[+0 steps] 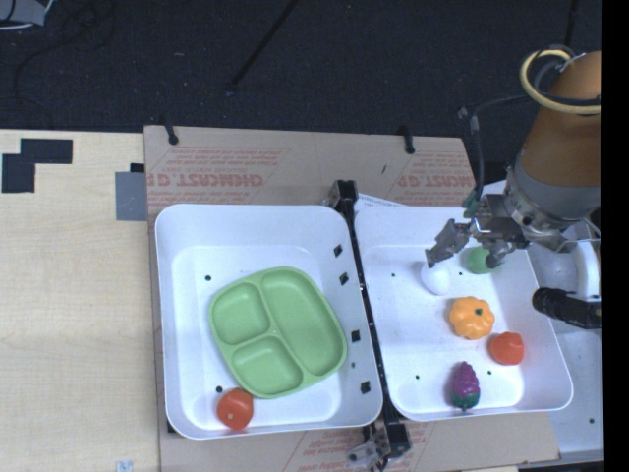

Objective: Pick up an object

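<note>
My gripper [473,252] hangs over the back of the right bin [550,401], open, its fingers spread wide. A small green object [479,260] lies between the fingers, with gaps on both sides. Just below the left finger [444,247] sits a white egg-like object [435,279]. Nearer the front lie an orange pepper [471,318], a red tomato [506,348] and a purple bunch of grapes [464,383].
The left bin [177,264] holds a green divided plate [278,330] and a red tomato [234,408] at its front corner. A black divider [359,303] runs between the bins. The arm's grey body and cables [560,185] stand over the right bin's far right corner.
</note>
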{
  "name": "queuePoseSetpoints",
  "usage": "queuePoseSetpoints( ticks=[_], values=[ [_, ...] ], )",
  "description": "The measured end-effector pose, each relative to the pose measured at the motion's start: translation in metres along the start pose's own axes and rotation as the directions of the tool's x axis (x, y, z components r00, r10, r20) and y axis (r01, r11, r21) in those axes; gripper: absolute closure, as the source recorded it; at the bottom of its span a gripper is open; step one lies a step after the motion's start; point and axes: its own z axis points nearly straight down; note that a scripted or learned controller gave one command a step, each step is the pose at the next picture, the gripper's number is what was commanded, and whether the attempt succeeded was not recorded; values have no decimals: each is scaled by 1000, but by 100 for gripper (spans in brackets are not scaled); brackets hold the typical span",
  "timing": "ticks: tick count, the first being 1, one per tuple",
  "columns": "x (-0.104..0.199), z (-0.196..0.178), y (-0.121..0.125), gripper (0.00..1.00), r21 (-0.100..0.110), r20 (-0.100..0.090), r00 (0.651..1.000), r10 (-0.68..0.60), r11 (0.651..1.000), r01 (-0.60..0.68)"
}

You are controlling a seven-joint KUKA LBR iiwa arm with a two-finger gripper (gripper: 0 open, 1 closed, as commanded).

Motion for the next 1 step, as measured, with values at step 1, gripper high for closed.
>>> queuePoseSetpoints(
  ticks=[1],
  values=[
    [0,-6,2,0,-12,1,1000,-2,1000,2]
  ],
)
